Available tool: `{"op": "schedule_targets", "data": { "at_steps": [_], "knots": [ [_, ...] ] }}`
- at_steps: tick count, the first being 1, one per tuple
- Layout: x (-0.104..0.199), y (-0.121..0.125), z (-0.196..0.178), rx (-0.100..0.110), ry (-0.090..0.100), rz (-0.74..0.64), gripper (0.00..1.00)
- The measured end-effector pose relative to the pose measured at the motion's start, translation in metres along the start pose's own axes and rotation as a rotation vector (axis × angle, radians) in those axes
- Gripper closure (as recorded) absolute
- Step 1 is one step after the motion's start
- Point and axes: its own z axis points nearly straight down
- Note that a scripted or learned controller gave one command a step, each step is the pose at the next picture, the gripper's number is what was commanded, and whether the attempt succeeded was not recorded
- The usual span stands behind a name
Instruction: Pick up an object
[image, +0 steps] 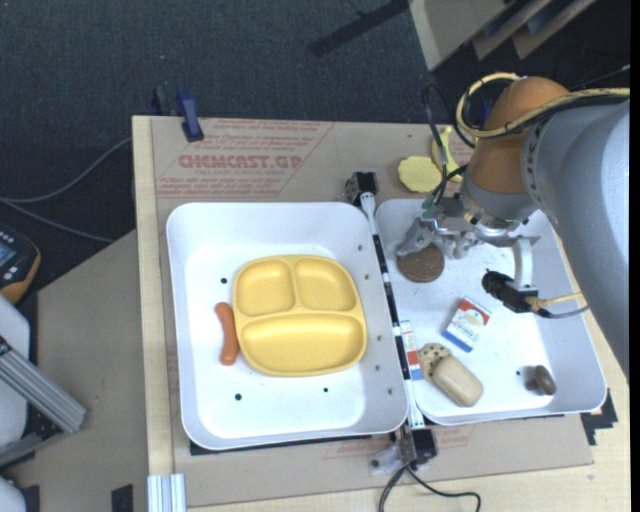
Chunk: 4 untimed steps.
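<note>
My gripper (466, 256) hangs over the back of the right bin (572, 392), open, its two metal fingers spread wide with nothing held between them. A round brown disc (422, 265) lies on the bin floor just beside the left fingertip (411, 244). Nearer the front lie a small white, blue and red box (466, 325), a chocolate-chip cookie (433, 354), a tan bread-like roll (457, 381) and a small dark brown lump (541, 379). The left bin (190, 250) holds a yellow divided plate (298, 313) with an orange sausage (228, 333) at its left side.
A yellow lump (420, 173) sits on the bench behind the right bin, close to the arm's cables. A blue clip (188, 115) stands at the board's back left corner. The grey arm covers the right bin's back right part.
</note>
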Motion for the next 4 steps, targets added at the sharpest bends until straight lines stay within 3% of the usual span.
{"op": "schedule_targets", "data": {
  "at_steps": [4],
  "knots": [
    [-0.003, 0.0072, 0.0008, -0.001, 0.0, -0.002, 0.0]
  ]
}}
